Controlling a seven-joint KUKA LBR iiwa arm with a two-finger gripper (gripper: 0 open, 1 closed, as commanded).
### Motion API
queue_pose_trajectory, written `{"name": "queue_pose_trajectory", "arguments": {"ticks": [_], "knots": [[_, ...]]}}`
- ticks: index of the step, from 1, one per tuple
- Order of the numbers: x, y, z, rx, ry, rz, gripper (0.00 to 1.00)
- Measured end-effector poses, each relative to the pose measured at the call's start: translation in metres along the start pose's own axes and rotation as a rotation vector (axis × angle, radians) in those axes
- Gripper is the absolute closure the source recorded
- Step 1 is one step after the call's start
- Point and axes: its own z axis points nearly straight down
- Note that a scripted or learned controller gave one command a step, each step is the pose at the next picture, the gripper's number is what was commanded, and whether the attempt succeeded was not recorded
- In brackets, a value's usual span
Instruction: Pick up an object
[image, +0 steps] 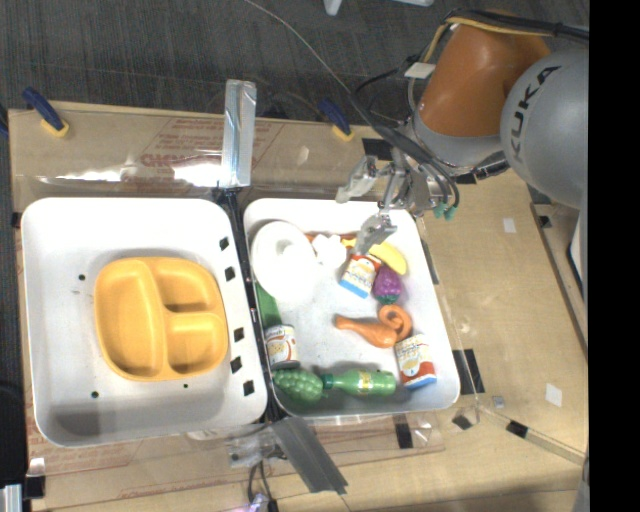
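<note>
Bins sit side by side on the desk (520, 330), seen from above at a slant. At left, the first white bin (50, 330) carries a yellow divided tray (160, 315), a stiff moulded piece, probably light, lying flat with little edge to pinch. At right, the second white bin (448, 370) holds the clutter: a white cup or bowl (282, 258) near its upper left, a small labelled can (281, 346) against the left wall, a green knobbly toy (300, 384) and a green bottle (358, 381) lying end to end along the near wall, an orange gourd-shaped toy (378, 325) in the middle, and a second small can (414, 361) at the lower right.

Over the upper part of that bin hangs the hand (375, 232) of the grey arm, its fingers pointing down toward a small tilted can (357, 274), which lies just beside a purple toy (387, 284) and a yellow one (392, 260). How far apart the fingers stand cannot be told from this angle, and nothing is seen between them.

The tilted can looks the likeliest target (it lies directly under the fingers). It is judged light and rigid, with a smooth, rather slippery label; a grip across its round sides at mid-length should serve, though the lean and the close neighbours could make it roll or slide away. The plastic fruit beside it appears light and hard too, but rounder and easier to squirt out.
</note>
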Motion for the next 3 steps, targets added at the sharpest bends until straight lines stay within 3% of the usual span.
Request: {"name": "queue_pose_trajectory", "arguments": {"ticks": [1,2,3], "knots": [[0.069,-0.028,0.145,-0.004,0.008,-0.145,0.00],[0.115,-0.059,0.149,-0.002,-0.002,-0.028,0.00],[0.131,-0.018,0.150,-0.003,0.000,0.005,0.00]]}}
